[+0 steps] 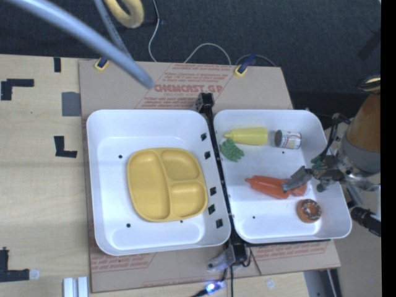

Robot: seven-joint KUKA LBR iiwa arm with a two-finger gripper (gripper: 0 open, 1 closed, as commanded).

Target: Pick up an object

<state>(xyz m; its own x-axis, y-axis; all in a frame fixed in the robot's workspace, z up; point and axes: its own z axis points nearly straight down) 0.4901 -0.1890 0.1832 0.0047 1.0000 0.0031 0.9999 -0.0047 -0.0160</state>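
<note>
The right bin (331,228) holds an orange carrot (267,185) lying flat near its middle. A brown doughnut (308,210) sits at the front right, a yellow corn cob (247,135) with a green leafy piece (231,150) at the back, and a small metal can (288,140) beside the cob. My gripper (310,180) reaches in over the right wall and hangs low above the carrot's right end. Its fingers are open; one dark finger (297,178) is at the carrot's tip. Nothing is held between them.
The left bin (105,135) holds a yellow divided plate (167,183). A black divider clip strip (214,166) runs between the bins. Both bins rest on a cardboard sheet (185,85). A grey pole (74,23) crosses the back left corner.
</note>
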